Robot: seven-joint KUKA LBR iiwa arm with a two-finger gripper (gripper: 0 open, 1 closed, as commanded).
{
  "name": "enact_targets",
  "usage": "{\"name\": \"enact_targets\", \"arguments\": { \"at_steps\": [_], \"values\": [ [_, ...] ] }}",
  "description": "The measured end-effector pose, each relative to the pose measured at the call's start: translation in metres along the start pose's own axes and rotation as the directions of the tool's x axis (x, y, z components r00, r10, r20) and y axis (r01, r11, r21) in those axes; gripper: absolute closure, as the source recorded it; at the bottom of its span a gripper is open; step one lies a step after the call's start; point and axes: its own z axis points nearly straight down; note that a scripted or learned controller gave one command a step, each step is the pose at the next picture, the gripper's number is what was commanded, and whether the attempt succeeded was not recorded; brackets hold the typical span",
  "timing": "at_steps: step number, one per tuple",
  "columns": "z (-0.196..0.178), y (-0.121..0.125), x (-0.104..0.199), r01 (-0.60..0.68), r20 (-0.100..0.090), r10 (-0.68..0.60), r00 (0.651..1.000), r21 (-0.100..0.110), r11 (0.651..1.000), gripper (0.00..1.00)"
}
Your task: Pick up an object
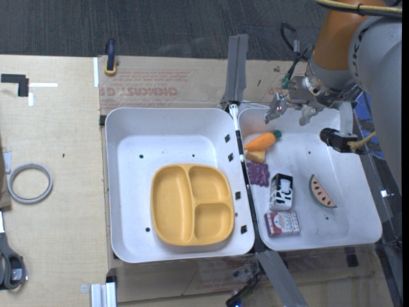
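Note:
My gripper [291, 111] hangs over the far end of the right bin [339, 235], its fingers spread open with nothing between them. An orange carrot [262, 140] lies just below and left of it, resting on a yellow block [255, 156]. Nearer the front are purple grapes [258, 174], a black and white carton [281, 192], a watermelon slice [321, 192] and a small red box [282, 223].
The left bin [128, 171] holds a yellow divided plate [192, 204]. A grey divider bar [236, 69] stands between the bins at the back. On the bench at left lie a grey ring [29, 183] and scissors [11, 268].

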Motion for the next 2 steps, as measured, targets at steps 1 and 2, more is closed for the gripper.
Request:
{"name": "enact_targets", "arguments": {
  "at_steps": [1, 2],
  "values": [
    [0.0991, 0.0009, -0.0189, 0.021, 0.0, -0.021, 1.0, -0.001, 1.0, 0.0],
    [0.0898, 0.0011, -0.0186, 0.024, 0.002, -0.024, 1.0, -0.001, 1.0, 1.0]
  ]
}}
